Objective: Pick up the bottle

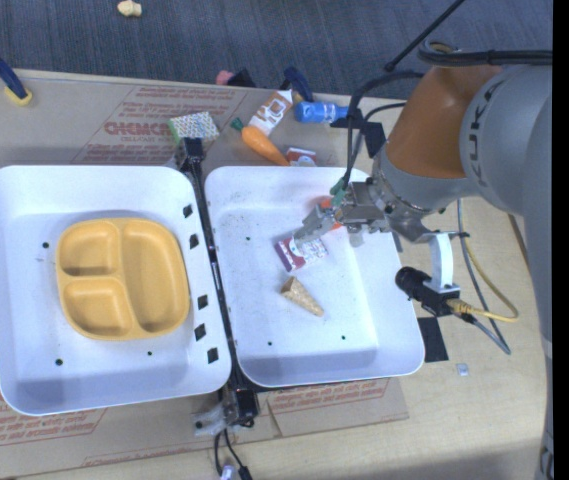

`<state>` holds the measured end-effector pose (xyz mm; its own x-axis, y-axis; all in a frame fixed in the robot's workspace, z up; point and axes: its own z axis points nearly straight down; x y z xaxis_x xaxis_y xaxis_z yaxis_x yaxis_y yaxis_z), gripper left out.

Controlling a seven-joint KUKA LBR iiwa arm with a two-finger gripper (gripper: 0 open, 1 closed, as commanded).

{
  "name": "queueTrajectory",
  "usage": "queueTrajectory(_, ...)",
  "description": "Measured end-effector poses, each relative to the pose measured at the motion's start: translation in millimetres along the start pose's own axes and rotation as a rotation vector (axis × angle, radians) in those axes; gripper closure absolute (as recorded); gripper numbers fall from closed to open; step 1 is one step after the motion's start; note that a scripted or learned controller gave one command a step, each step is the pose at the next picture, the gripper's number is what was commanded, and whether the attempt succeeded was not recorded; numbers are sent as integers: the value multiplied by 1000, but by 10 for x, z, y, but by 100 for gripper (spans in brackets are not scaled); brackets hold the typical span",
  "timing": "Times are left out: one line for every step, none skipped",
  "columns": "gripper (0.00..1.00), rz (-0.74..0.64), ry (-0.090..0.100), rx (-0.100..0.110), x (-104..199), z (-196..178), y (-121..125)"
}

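A small white bottle [268, 114] with an orange label and a green cap lies on the cardboard behind the right bin [394, 343], outside it. My gripper [326, 220] hangs low over the back right part of that bin, well in front of and to the right of the bottle. Just below and left of the gripper, a crumpled silver and red wrapper [300, 251] lies on the bin floor. A small reddish bit shows at the gripper's tip; what it is I cannot make out.
A toy ice-cream cone [302, 296] lies mid-bin. Beside the bottle are a carrot [263, 146], a blue can [315, 113] and a small red-white packet [301, 155]. A checkered piece [194, 126] sits further left. The left bin [9, 368] holds a yellow divided plate [122, 276].
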<state>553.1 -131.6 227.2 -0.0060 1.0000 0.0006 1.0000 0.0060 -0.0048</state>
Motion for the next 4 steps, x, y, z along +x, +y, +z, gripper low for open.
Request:
queueTrajectory(0,99,0,2,712,361,240)
queueTrajectory(100,97,1,5,710,260,240)
queueTrajectory(100,165,0,2,1335,365,-283)
queueTrajectory(100,252,0,2,1024,366,-769)
